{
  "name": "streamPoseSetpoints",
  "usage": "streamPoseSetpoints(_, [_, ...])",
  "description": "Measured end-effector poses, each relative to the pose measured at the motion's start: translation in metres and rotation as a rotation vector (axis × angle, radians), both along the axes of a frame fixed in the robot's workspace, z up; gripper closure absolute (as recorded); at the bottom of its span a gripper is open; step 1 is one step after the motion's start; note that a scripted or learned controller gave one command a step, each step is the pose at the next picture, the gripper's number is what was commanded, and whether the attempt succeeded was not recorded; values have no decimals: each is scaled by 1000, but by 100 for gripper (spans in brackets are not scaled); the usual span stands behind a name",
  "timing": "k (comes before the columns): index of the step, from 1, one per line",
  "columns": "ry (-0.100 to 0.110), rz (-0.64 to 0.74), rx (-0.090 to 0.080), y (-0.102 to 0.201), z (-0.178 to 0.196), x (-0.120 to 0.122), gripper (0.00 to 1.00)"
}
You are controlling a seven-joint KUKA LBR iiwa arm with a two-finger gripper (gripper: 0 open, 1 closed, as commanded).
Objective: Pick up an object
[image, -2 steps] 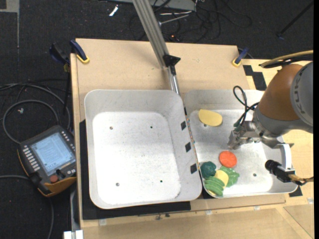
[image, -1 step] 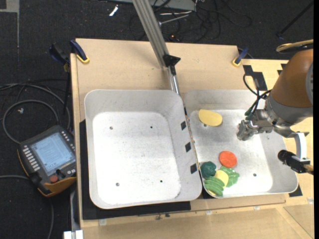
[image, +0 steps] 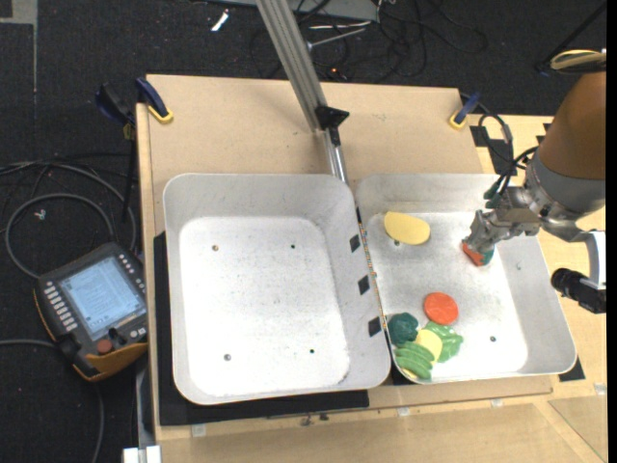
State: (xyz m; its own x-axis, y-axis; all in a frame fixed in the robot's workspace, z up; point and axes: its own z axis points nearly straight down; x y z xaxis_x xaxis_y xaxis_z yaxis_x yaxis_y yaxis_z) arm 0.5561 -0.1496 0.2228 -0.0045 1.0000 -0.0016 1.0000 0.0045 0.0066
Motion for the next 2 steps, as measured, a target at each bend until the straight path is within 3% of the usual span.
streamPoseSetpoints(1, [4, -1, 1, 0, 10, 1, 100])
streamPoseSetpoints(2, [6, 4, 3, 49, 12, 4, 100])
